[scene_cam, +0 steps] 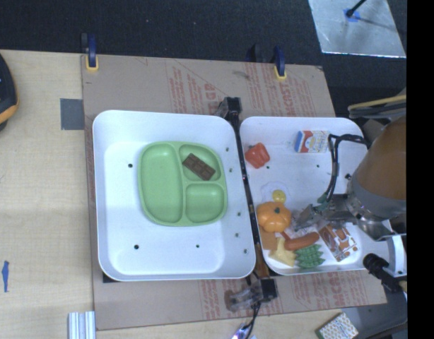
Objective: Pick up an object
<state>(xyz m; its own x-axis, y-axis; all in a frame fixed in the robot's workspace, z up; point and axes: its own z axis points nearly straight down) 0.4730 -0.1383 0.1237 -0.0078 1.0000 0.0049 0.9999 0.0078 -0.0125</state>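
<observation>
The right bin [302, 129] holds several toy foods. An orange pumpkin [273, 218] lies near the bin's left wall, with a small yellow piece [278, 195] just above it. Below it are a red sausage [302, 243], a yellow wedge [280, 250] and a green pea pod [310, 258]. A red-and-white packet [339, 241] lies at the lower right. My gripper [312, 216] reaches in from the right, low over the bin, just right of the pumpkin and above the sausage. The arm's orange band [383, 168] is behind it.
A red pepper piece [257, 155] and a small carton [312, 141] sit in the right bin's upper part. The left bin [118, 189] holds a green divided plate [160, 189] with a brown bar [198, 165] on it. A black cable [335, 164] loops over the right bin.
</observation>
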